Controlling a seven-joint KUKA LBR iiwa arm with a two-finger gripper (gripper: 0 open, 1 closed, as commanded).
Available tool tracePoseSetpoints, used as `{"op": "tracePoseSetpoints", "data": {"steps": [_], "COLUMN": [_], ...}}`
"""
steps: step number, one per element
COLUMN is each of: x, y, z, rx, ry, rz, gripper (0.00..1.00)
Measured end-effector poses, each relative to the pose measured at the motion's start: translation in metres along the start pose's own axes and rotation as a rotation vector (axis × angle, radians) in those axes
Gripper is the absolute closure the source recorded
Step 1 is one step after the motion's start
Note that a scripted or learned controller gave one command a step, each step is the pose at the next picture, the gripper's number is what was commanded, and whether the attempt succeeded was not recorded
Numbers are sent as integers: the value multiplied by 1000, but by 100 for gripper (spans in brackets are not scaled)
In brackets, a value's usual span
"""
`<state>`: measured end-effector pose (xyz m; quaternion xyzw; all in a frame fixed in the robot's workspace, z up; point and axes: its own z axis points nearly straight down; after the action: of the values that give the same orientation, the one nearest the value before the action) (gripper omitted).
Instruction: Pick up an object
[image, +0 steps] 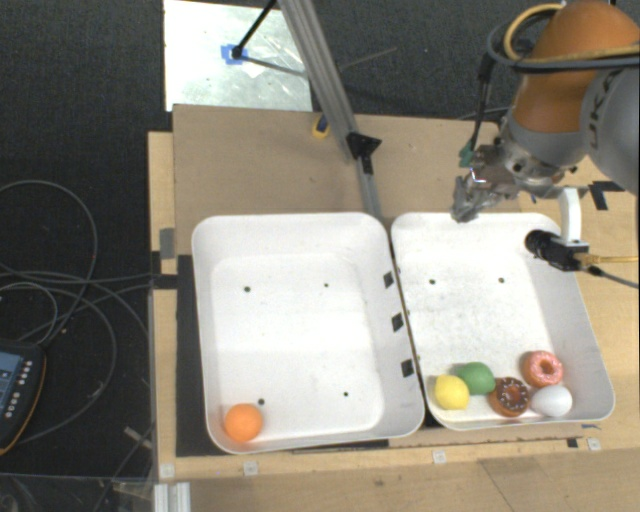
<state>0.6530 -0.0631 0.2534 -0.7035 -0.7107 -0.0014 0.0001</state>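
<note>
A shallow white plastic bin (480, 310) is seen on the right side of the brown table (250, 160), and it is taken here as the reference for all places. The tool (470, 205) of the grey and orange arm (570, 80) is found at the far edge of this bin, close to its far-left corner, and it is pointed downward. Whether the tool is released or clenched cannot be told, because it is seen too small and too dark.

The things to be picked are gathered along the near edge of this bin, well apart from the tool. A round yellow fruit-like toy (451, 392) is placed at the left end of the group. A green rounded toy (476, 378) is touching it on the far-right side. A brown chocolate-glazed doughnut toy (511, 397) is laid just beside the green one. A pink-glazed doughnut toy (542, 368) is set a little farther from the near edge, and a white egg-shaped toy (551, 401) is resting in the near-right corner, touching the brown doughnut.

A second shallow white bin (290, 330) is standing directly left of the reference bin, with the rims touching. A small orange ball (242, 422) is lying in its near-left corner, far from the reference bin.
</note>
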Motion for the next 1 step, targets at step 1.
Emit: {"op": "tracePoseSetpoints", "data": {"steps": [1], "x": [50], "y": [-22], "z": [13], "rx": [4], "ry": [0], "rz": [0], "gripper": [100]}}
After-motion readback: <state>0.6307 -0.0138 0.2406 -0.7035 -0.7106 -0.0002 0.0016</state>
